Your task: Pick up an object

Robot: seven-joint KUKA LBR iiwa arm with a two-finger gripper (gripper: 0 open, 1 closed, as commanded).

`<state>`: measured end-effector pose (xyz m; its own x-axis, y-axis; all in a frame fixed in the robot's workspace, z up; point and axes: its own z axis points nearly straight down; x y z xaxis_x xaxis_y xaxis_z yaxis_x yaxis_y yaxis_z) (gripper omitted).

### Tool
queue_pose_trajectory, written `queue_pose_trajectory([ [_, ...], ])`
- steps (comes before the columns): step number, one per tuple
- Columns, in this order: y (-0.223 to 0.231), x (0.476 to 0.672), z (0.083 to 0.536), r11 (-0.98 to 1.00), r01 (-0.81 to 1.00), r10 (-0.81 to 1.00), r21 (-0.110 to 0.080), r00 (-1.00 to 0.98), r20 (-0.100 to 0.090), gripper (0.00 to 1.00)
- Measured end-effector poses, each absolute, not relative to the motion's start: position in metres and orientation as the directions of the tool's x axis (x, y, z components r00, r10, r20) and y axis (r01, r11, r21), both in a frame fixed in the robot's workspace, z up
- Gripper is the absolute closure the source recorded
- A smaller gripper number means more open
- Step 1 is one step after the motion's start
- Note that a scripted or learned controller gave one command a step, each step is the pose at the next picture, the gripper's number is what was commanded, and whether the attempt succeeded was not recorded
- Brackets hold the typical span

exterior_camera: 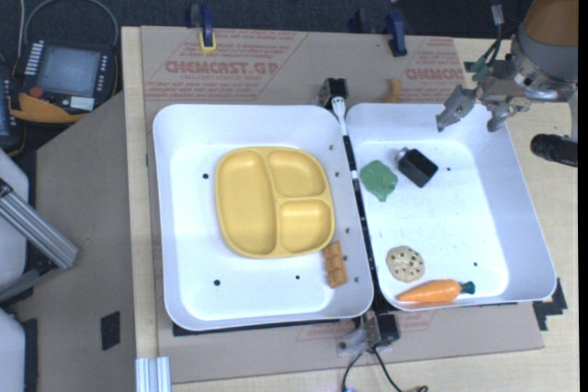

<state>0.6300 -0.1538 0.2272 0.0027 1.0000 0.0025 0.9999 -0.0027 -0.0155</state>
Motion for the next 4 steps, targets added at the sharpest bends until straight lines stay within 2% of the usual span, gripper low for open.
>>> queue_pose_trajectory([
  [1, -0.153, 0.633, 0.236, 0.0, 1.0, 1.0, -0.001, 0.0, 0.0, 0.0],
  [2, -0.152, 0.634, 0.194, 0.0, 1.0, 1.0, -0.005, 0.0, 0.001, 0.0],
  [3, -0.153, 0.632, 0.13, 0.0, 1.0, 1.0, -0.006, 0.0, 0.001, 0.0],
  [4, -0.152, 0.638, 0.105, 0.003, 1.0, 1.0, 0.015, -0.003, -0.001, 0.0],
])
